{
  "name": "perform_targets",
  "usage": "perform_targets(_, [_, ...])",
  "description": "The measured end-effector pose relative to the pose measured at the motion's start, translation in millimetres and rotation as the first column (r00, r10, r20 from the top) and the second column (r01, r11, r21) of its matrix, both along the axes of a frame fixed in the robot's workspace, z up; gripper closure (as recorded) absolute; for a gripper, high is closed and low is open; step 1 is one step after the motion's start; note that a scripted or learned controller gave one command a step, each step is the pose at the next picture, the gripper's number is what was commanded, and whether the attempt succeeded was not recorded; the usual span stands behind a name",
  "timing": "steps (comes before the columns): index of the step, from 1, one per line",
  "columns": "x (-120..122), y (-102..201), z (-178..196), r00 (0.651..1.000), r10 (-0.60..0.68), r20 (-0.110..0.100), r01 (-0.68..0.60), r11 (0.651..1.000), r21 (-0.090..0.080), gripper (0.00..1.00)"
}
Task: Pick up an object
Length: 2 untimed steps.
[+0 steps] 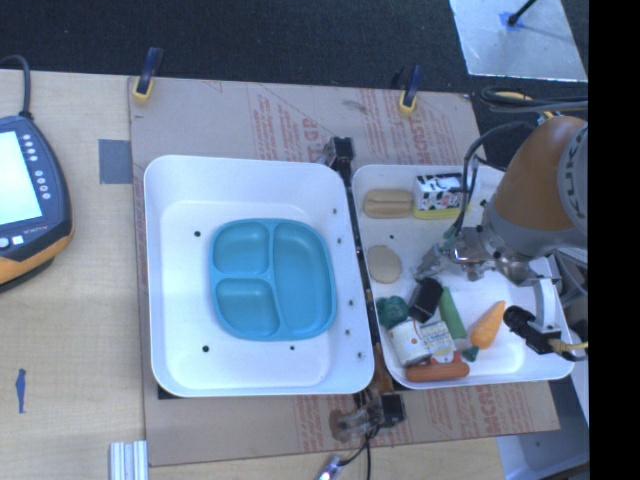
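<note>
The right bin (520, 368) holds several small items. Among them are a tan oblong piece (388, 203), a cow-patterned box (438, 193), a tan round disc (384, 263), a dark green lump (392, 310), a black block (425, 296), a green stick (452, 313), an orange carrot (488, 325), a white labelled can (418, 343) and a red sausage (437, 372). My gripper (443, 261) hangs low over the middle of this bin, just right of the disc and above the black block. The wrist hides what lies under it.
The left bin (170, 268) carries a blue divided plate (272, 278). A teach pendant (25, 193) lies on the bench at far left. Clamps (147, 76) (408, 88) hold the cardboard sheet at the back. Cables run along the arm at right.
</note>
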<state>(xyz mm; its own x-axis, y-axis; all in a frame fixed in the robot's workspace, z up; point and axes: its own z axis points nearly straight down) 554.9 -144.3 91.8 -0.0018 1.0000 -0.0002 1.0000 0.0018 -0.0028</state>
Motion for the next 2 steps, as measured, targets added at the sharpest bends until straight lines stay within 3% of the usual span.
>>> perform_targets(1, [74.8,23.6,0.1,1.0,0.001,0.0,-0.001,1.0,0.001,0.0])
perform_targets(2, [-41.4,37.3,15.4,1.0,0.003,-0.002,-0.003,1.0,0.0,0.0])
